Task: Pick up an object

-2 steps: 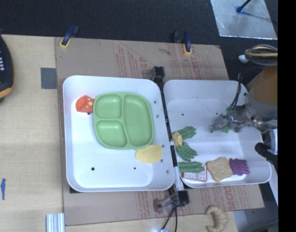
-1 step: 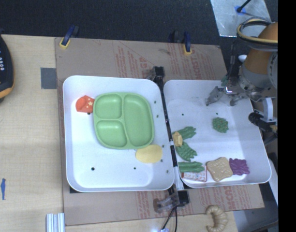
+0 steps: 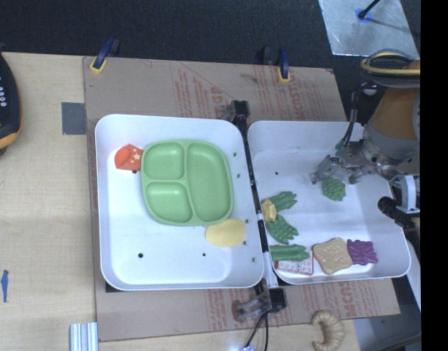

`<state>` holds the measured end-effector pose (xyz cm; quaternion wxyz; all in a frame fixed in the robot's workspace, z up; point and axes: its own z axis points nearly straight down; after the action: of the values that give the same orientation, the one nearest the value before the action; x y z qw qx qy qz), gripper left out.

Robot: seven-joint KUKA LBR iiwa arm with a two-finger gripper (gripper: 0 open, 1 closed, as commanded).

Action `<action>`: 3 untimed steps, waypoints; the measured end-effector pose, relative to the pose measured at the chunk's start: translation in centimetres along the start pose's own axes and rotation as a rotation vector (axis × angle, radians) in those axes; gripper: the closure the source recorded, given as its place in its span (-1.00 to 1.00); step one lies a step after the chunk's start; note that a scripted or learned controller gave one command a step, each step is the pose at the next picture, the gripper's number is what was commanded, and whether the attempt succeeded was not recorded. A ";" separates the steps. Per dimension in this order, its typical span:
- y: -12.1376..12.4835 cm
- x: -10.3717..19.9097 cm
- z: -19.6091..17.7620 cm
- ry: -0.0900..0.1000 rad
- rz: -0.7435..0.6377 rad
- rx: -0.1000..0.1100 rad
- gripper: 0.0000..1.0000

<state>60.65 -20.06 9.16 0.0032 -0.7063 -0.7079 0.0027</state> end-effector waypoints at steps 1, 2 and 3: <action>-1.4 -1.1 0.0 -0.001 -0.002 -0.002 -1.00; -1.2 -1.2 -1.2 -0.002 -0.004 -0.006 1.00; -1.3 -1.2 -1.1 -0.001 -0.005 -0.003 -1.00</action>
<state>59.35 -21.25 10.30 0.0017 -0.7046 -0.7096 0.0021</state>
